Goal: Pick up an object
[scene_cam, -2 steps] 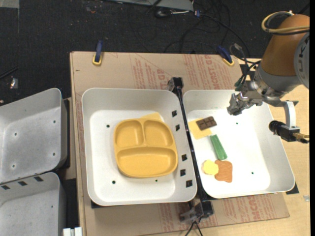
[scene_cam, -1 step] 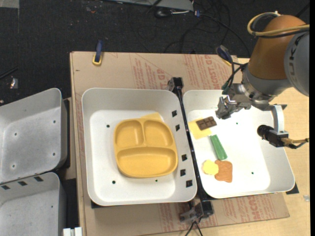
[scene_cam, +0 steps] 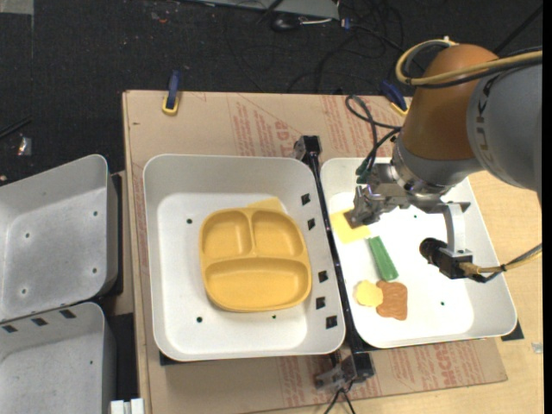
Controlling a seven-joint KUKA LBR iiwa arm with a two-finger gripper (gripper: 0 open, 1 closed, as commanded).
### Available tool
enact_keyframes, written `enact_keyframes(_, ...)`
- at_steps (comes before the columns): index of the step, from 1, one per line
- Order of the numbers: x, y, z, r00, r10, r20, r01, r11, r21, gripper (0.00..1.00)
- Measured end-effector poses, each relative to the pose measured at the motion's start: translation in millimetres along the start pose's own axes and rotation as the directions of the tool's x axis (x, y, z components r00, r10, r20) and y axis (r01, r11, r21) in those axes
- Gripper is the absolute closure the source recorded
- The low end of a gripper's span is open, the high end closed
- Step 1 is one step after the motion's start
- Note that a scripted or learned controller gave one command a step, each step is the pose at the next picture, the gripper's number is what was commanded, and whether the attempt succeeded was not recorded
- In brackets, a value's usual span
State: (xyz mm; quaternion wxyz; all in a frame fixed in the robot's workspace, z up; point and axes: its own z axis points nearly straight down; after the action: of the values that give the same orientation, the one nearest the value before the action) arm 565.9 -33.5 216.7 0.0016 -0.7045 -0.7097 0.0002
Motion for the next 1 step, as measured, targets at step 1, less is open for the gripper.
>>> enact_keyframes(1,40.4,-17.0,0.6,1.0,0.002,0.001,-0.002,1.0,0.0,1.0)
